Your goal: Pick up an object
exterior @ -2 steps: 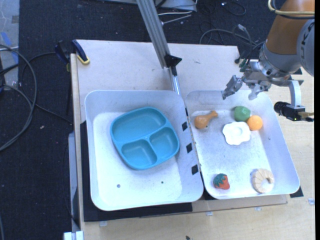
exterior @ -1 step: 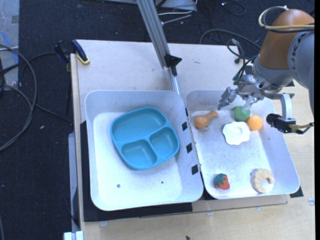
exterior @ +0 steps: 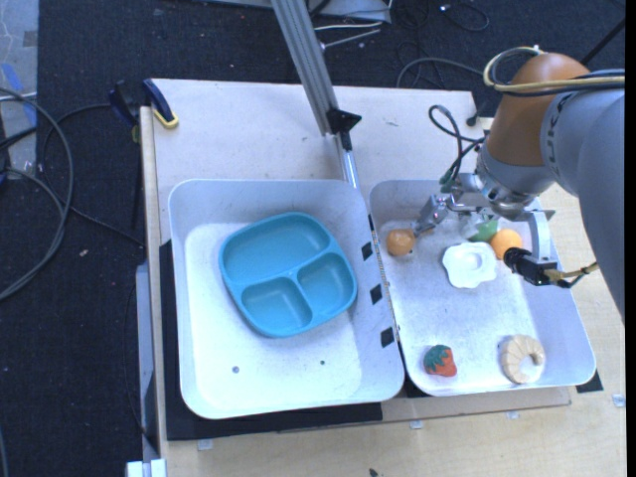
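In the right bin [exterior: 556, 311] lie several small toy foods. A tan round piece [exterior: 399, 241] sits near the bin's left wall. A white fried-egg shape [exterior: 468, 264] lies in the middle, with an orange piece [exterior: 506, 240] and a green piece [exterior: 484, 231] just behind it. A red strawberry [exterior: 440, 360] and a beige ring-shaped pastry [exterior: 522, 358] rest near the front edge. My gripper [exterior: 431, 215] hangs low over the back of the right bin, just right of and above the tan piece, with nothing seen in it.
A blue divided plate [exterior: 287, 271] lies in the left bin [exterior: 204, 366]. A slanted metal pole [exterior: 308, 53] rises from between the bins at the back. Cables trail from the wrist [exterior: 452, 132]. The grey arm [exterior: 586, 147] covers the right bin's back right corner.
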`<act>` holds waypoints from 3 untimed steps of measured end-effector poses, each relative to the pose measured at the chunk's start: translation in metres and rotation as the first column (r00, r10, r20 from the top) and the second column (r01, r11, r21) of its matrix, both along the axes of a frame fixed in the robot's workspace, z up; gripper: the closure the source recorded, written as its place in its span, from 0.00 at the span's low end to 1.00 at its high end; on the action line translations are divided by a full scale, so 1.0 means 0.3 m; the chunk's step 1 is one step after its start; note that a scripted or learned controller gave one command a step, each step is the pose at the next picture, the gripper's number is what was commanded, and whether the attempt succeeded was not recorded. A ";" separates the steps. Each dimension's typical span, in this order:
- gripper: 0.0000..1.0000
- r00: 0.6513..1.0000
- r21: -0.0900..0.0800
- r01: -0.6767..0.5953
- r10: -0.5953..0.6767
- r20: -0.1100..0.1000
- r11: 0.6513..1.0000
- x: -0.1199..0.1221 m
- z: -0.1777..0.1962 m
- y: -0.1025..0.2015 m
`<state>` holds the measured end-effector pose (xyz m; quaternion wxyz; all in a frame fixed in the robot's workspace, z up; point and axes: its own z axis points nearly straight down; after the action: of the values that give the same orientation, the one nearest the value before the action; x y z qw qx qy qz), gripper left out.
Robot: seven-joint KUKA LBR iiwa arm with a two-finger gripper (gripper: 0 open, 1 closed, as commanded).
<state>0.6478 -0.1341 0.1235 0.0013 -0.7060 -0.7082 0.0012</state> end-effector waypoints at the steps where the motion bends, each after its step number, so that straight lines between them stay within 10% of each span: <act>1: 0.00 1.000 -0.004 0.001 -0.001 0.005 1.000 0.002 -0.100 -0.005; 2: 1.00 1.000 -0.003 0.001 -0.001 0.007 1.000 0.004 -0.065 -0.002; 3: 1.00 1.000 -0.001 0.004 -0.004 0.008 1.000 0.001 0.083 -0.019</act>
<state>0.6481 -0.1398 0.1485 -0.0022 -0.7075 -0.7067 -0.0013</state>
